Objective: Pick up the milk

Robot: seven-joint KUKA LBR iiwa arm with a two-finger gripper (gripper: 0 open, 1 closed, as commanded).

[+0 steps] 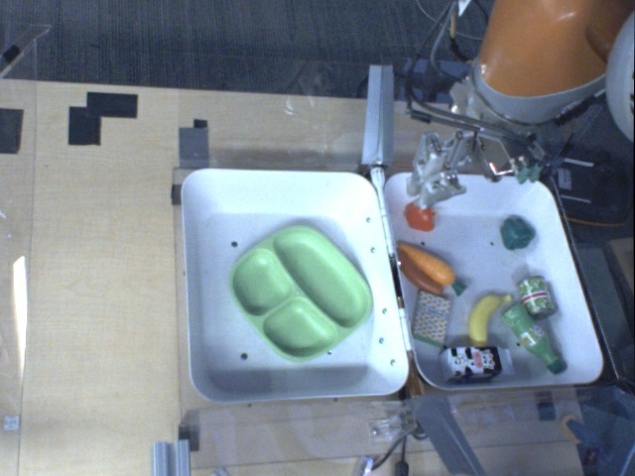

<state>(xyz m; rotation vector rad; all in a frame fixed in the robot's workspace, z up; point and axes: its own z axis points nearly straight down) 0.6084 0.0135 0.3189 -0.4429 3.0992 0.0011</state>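
You have two white bins side by side: the left bin holds one green divided plate, and the right bin holds everything else. The arm fills the upper right, its top cut off by the frame edge. Its gripper hangs over the right bin's far left corner, just above one small red-orange item; whether its jaws are spread or closed you cannot tell, as cables and metal parts clutter that spot.

The milk, a small black-and-white carton lying on its side, sits at the near edge of the right bin, well apart from the gripper. Between them lie one carrot and one patterned packet. Just beside the milk are one banana and one green bottle. One small can touches the bottle's upper end. One teal lump is too blurred to name.
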